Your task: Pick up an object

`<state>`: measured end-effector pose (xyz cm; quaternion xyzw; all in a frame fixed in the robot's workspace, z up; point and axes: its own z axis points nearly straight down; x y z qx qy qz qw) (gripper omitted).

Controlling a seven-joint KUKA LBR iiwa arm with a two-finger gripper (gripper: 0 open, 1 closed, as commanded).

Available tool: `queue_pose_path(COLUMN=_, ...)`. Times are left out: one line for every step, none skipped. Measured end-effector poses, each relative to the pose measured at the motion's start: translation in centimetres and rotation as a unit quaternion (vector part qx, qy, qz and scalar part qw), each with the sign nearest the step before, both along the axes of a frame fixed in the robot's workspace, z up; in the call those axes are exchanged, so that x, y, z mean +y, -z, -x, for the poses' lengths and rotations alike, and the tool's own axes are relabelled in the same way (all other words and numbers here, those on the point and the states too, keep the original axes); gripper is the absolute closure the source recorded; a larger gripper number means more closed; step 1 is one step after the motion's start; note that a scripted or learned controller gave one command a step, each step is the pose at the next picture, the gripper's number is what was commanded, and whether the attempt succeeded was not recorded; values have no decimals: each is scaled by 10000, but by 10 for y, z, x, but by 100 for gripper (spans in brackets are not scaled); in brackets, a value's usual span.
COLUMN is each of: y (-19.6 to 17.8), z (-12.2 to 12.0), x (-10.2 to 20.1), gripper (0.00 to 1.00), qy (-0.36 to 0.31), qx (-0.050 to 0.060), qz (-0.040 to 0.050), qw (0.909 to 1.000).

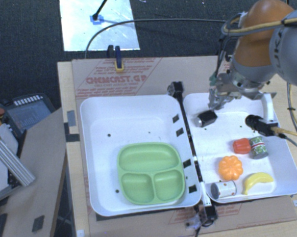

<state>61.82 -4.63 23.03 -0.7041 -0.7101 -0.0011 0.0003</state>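
The right bin (291, 181) holds 5 small objects. An orange pumpkin (230, 168) sits near the middle, a yellow banana (257, 181) just right of it near the front wall. A white can (223, 189) lies on its side. A red block (241, 146) touches a green-labelled can (259, 147).

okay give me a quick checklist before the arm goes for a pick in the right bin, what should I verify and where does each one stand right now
1. Gripper is over the right bin: ok.
2. A target lies close below it, the black object: ok.
3. Nothing between the fingers yet: cannot tell.
4. Black object has room around it, apart from the red piece and can: ok.
5. Other picks lie free: pumpkin, banana, white can: ok.
6. Green tray sits in the left bin, out of the way: ok.
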Motion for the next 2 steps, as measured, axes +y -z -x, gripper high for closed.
queue_pose_path(y=9, z=11, x=58, gripper=100, qy=-6, qx=6, qz=-4, qw=10000)
queue_pose_path(y=0, z=14, x=120, gripper=100, qy=-14, qx=-1, qz=-5, qw=10000)
